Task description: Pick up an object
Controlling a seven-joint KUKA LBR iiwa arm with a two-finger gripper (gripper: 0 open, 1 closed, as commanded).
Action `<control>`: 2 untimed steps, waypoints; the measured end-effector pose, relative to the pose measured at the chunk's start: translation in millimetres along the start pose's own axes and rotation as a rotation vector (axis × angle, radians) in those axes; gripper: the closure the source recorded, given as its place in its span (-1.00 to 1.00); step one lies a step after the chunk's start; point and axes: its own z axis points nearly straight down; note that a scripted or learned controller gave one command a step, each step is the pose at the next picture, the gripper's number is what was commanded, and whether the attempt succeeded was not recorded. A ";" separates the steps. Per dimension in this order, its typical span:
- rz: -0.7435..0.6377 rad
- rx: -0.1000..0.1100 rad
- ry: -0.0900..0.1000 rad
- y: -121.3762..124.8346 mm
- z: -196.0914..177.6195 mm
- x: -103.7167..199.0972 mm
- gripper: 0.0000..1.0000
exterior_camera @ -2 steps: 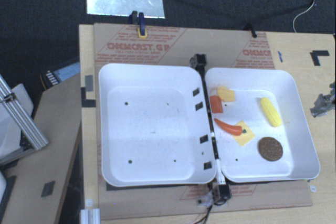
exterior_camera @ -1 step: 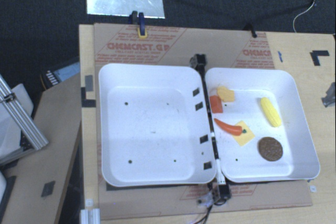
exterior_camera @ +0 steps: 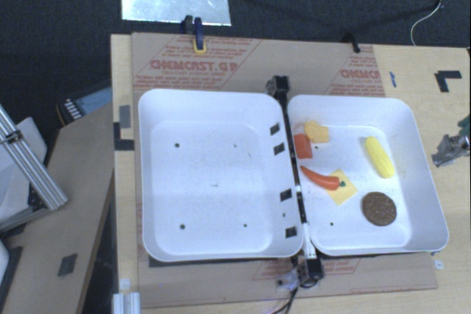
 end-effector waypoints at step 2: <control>0.000 0.001 0.000 -0.1 -10.4 0.0 1.00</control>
